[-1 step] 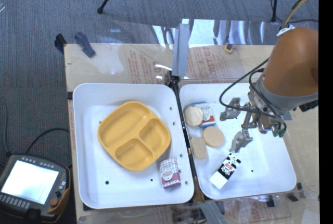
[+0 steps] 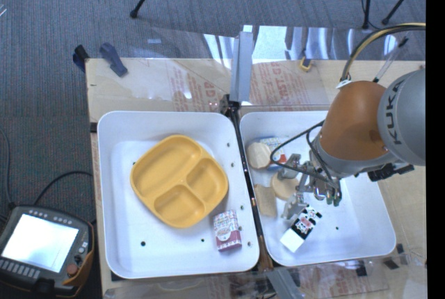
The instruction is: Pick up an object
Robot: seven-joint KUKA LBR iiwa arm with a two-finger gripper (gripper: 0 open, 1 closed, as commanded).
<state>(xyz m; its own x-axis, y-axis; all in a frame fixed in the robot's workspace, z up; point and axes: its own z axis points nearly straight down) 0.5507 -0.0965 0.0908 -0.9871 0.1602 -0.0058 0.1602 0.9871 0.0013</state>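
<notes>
A small black-and-white box [image 2: 300,229] lies flat in the right bin [image 2: 379,221], toward its front edge. The metal claw [image 2: 297,206] hangs just above it, fingers spread, holding nothing. A glossy yellow divided plate [image 2: 179,180] fills the left bin [image 2: 118,151].

Wooden bench [image 2: 163,85]; left bin [image 2: 111,151], right bin [image 2: 379,221] side by side

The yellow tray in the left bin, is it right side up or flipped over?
Right side up. The yellow tray shows its three hollow compartments facing the camera, lying flat on the left bin floor.
</notes>
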